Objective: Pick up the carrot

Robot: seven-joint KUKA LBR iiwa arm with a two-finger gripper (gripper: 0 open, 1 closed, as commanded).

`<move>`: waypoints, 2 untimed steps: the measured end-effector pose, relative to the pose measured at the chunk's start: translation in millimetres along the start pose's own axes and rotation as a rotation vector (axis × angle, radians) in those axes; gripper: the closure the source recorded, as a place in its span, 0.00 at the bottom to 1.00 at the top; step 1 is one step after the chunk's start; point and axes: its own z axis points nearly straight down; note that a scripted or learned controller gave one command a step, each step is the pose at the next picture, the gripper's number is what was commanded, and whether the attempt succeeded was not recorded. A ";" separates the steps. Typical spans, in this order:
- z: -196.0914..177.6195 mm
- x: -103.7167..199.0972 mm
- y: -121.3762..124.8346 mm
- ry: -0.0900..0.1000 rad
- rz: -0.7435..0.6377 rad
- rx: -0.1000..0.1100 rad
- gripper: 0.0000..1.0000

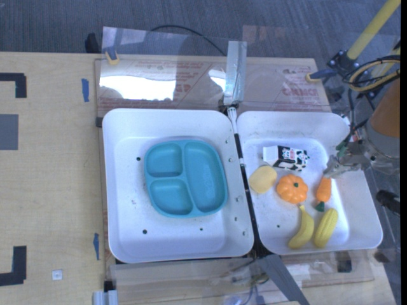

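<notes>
Carrot [324, 190]: lies in right bin [356, 227], just beside pumpkin [292, 189] and corn [325, 226]. Gripper [337, 166]: poised at its upper end (jaw state impossible to tell). Step: approach. Next, likely: descend, straddle carrot, close.

1. One fixed camera looks down at a slant on the worktop [44, 170].
2. It sits far enough back to frame both bins [121, 132], centre and right of frame.
3. Floor fills the upper frame.
</notes>
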 end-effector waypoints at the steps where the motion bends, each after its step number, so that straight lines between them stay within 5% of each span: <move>1: -98.2 54.0 63.6 0.003 0.009 -0.006 1.00; 2: -92.5 50.7 60.2 0.003 0.014 0.006 0.00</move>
